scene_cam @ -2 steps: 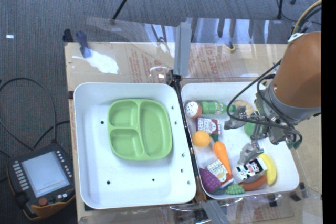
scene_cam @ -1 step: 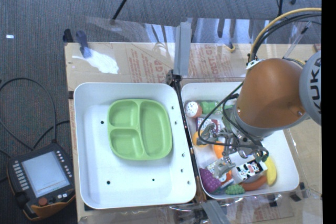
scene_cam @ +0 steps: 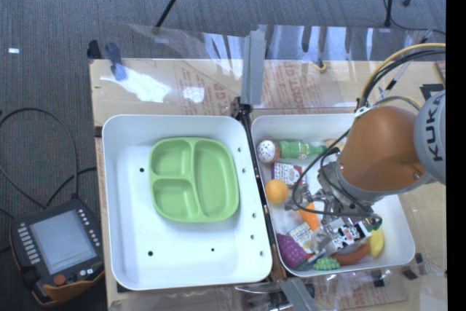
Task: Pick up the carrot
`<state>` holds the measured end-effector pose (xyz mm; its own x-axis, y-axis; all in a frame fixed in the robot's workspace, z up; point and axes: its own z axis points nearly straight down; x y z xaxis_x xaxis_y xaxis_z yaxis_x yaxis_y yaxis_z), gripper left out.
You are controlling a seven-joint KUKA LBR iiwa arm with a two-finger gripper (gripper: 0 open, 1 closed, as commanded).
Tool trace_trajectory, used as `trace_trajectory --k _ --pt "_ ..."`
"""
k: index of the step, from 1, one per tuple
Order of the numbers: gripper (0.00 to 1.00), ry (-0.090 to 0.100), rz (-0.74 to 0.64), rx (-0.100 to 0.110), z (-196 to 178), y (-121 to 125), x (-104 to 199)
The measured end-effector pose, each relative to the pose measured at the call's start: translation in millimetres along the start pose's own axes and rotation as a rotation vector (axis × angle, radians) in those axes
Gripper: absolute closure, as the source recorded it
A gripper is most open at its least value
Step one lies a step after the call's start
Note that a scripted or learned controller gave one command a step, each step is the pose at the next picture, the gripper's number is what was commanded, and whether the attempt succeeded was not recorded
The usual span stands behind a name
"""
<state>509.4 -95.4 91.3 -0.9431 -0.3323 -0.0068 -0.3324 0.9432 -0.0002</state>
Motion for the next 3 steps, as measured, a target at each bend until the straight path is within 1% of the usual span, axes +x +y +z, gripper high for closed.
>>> trace_trajectory --k 1,2,3 --pt "1.00 0.002 -0.001 -0.001 -11 1 -1" --pt "1.00 -0.004 0.010 0.007 -130 -60 -10" --pt "0.00 0.005 0.009 -0.002 -124 -58 -8"
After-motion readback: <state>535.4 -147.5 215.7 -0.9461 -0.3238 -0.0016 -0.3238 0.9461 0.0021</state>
